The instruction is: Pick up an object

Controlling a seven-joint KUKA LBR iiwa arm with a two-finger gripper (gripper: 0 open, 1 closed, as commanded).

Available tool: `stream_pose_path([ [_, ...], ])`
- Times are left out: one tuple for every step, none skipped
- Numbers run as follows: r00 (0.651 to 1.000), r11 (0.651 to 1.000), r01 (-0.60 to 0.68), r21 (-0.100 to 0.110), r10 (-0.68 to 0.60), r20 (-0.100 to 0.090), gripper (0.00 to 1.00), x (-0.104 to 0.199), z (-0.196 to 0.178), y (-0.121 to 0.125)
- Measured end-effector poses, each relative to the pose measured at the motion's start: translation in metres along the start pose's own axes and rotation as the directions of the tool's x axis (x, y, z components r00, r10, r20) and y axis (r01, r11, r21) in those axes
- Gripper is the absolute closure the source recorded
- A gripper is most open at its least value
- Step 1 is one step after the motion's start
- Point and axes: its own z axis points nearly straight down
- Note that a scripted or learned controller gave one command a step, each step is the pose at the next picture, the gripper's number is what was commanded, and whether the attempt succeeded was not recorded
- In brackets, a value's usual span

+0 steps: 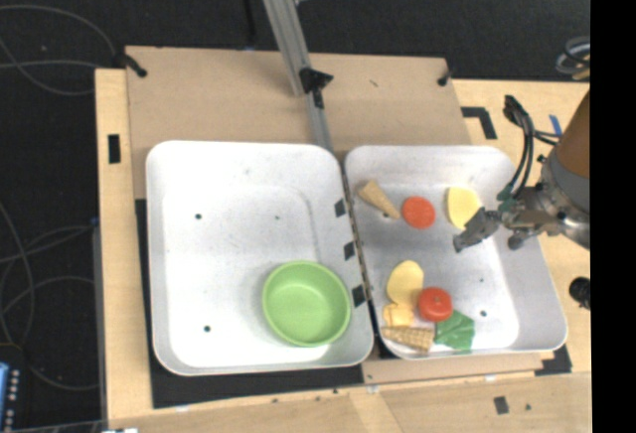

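Oddly, tan cone (pixel 379 200) points up-left, lying slantwise

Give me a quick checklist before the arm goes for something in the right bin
1. Gripper over the right bin: ok.
2. Nothing between its fingers: ok.
3. Nearest target, the yellow piece, lying free and apart from the orange ball: ok.
4. Gripper centred above that piece: not ok, it sits just to the side.
5. Crowded pile at the near edge, red tomato touching its neighbours: not ok for a clean grasp.
6. Green bowl out of the way in the left bin: ok.
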Motion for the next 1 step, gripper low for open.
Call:
stream_pose_path([
  [1.000, 1.000, -0.002, -0.001, 0.002, 0.000, 0.00, -0.0001, 0.0000, 0.0000],
])
